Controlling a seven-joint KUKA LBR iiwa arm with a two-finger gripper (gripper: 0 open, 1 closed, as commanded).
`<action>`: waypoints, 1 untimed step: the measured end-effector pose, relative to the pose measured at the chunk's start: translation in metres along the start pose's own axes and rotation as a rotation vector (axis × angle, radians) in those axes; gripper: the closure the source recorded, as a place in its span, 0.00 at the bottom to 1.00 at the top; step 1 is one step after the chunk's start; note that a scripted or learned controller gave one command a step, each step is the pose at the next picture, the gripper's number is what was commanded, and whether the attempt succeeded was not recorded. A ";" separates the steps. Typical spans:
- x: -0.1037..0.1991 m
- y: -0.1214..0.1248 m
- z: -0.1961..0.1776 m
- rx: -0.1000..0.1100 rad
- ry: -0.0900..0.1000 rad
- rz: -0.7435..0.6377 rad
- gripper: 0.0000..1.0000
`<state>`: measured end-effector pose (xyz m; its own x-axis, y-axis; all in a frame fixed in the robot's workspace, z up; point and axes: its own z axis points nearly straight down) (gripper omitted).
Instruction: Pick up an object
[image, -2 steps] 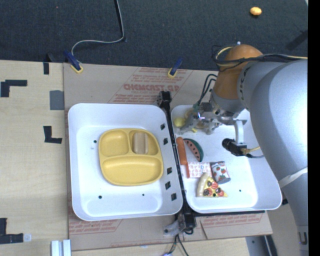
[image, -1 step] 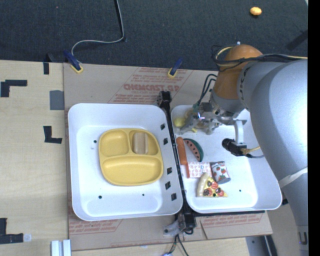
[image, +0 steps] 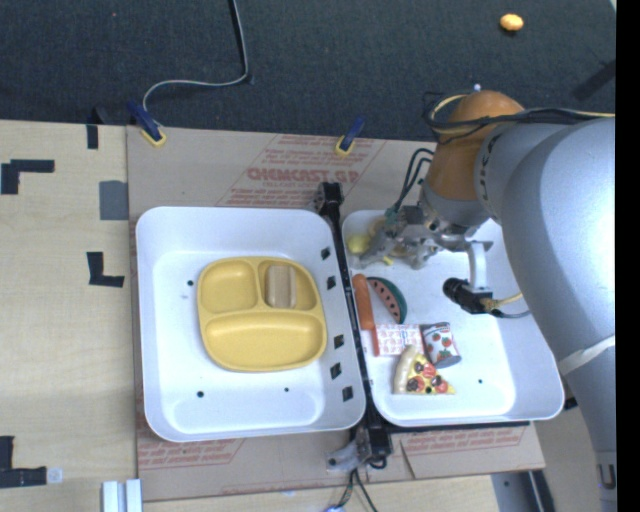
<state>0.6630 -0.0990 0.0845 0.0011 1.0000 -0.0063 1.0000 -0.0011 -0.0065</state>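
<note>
Grey arm (image: 560, 210) reaches in from right, orange band above wrist, bent down over far-left corner of right bin (image: 500, 395). Gripper (image: 392, 243) low near a yellowish object (image: 362, 243) there; grasp state cannot tell. Watermelon slice (image: 388, 296), carrot (image: 362, 300), pizza slice (image: 420, 375), small packet (image: 440, 343) lie nearer. Yellow tray (image: 262, 312) in left bin (image: 170, 330).

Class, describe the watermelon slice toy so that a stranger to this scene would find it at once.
Start at the right-hand shallow white bin and look along its left wall. There, beside a long orange carrot-shaped toy, lies the half-round red watermelon slice toy. Its dark green rind and black seeds set it apart from the plain carrot and the printed packets below.
</note>
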 end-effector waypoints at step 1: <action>0.001 0.002 0.001 0.008 0.002 0.001 0.00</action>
<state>0.6654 -0.0983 0.0840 0.0021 1.0000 -0.0043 0.9999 -0.0022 -0.0140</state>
